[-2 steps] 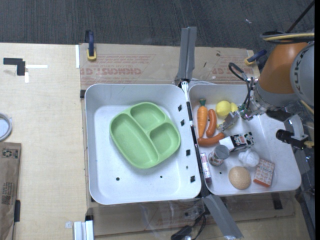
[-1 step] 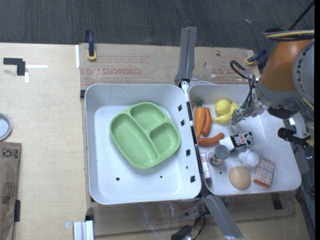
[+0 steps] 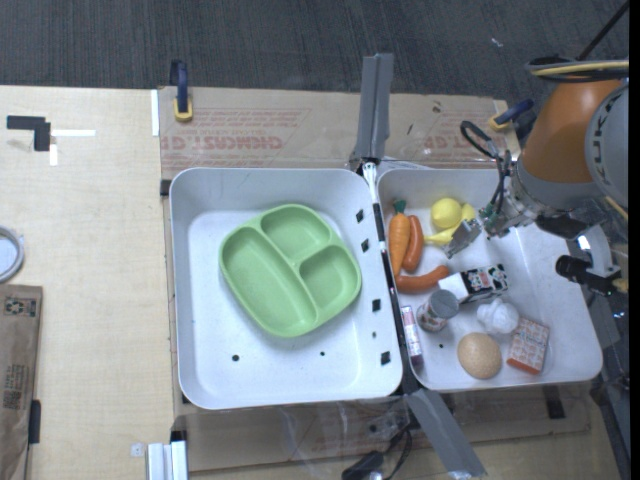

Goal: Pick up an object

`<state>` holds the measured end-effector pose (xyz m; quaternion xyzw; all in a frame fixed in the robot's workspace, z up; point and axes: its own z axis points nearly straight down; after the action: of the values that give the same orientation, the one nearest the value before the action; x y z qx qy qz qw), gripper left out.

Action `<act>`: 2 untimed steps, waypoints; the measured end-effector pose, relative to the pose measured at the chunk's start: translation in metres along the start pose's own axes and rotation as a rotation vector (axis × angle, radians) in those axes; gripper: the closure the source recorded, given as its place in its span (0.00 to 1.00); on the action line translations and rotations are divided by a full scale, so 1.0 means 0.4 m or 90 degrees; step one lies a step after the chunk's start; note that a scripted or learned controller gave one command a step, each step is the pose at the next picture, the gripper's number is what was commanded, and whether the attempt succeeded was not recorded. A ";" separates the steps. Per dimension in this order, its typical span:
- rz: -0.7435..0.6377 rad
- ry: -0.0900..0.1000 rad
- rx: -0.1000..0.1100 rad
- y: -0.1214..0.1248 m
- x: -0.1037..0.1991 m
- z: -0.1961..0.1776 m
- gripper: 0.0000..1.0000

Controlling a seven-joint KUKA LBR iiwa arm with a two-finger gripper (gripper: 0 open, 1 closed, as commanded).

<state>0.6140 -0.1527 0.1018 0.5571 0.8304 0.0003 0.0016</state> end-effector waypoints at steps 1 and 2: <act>0.040 0.000 0.001 0.058 -0.003 0.025 0.00; 0.039 -0.001 0.000 0.059 -0.005 0.001 1.00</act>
<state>0.6363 -0.1455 0.1014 0.5825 0.8128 -0.0003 0.0021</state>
